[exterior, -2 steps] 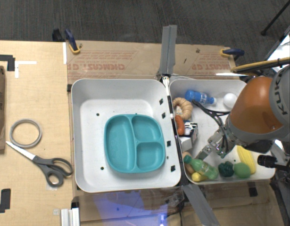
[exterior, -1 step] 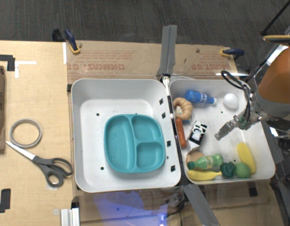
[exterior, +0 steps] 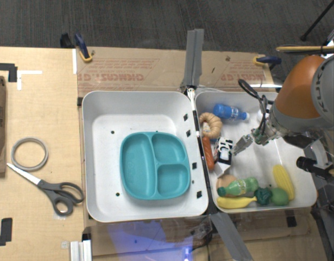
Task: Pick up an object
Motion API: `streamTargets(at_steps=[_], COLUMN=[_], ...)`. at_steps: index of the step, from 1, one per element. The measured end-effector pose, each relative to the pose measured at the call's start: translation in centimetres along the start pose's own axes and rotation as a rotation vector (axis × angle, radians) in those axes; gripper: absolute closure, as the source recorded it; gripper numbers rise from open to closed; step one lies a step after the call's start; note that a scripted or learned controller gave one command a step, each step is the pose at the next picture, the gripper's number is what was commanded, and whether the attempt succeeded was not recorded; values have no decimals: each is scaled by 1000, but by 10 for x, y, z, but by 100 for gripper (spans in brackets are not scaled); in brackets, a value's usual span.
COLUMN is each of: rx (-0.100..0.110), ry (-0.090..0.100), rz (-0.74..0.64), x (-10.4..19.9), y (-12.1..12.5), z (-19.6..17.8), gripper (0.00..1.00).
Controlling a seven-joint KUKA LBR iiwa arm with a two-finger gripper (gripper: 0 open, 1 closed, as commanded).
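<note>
Over the right bin point(exterior: 305, 203) your claw point(exterior: 244, 143) hangs low, reaching in from the right, its tip just beside a small black-and-white toy point(exterior: 225, 150) near the bin's left wall. You cannot tell from this slanted view whether the claw is spread or pressed together, and nothing shows between its tips, so do not count anything as held.

That toy looks like the likeliest target. It lies between a ring-shaped pastry point(exterior: 212, 125) above it and a pale round piece point(exterior: 226, 179) below, with an orange carrot point(exterior: 209, 153) touching or nearly touching its left side. It is probably light, hard plastic: stiff, a little slippery, not fragile. Its long axis seems to run roughly up and down the view, along the bin wall, though it is too small to say which end is which. You would do best to pinch it across its short width, at the middle, so the tips close left to right; the carrot crowds the left side, so expect little room there.

The other candidates lie further off: a blue bottle point(exterior: 230, 112) at the far end, pointing its cap rightwards, a corn cob point(exterior: 284, 181) near the right wall, tilted, and a banana point(exterior: 236, 202), a green bottle point(exterior: 238, 187) and a green vegetable point(exterior: 271, 195) packed along the near edge. The left bin point(exterior: 96, 118) carries a teal divided plate point(exterior: 155, 165).
</note>
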State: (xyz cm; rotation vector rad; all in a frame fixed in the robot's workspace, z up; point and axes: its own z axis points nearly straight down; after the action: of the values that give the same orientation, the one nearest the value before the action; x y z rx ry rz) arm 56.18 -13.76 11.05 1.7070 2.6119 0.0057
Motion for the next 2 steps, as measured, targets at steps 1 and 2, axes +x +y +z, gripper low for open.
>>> streamTargets(at_steps=[1,2], rx=[-2,-13], ry=[-15,-18], rz=[-53,170], x=[18,30], y=[15,-5], z=[4,4], gripper=[0,0])
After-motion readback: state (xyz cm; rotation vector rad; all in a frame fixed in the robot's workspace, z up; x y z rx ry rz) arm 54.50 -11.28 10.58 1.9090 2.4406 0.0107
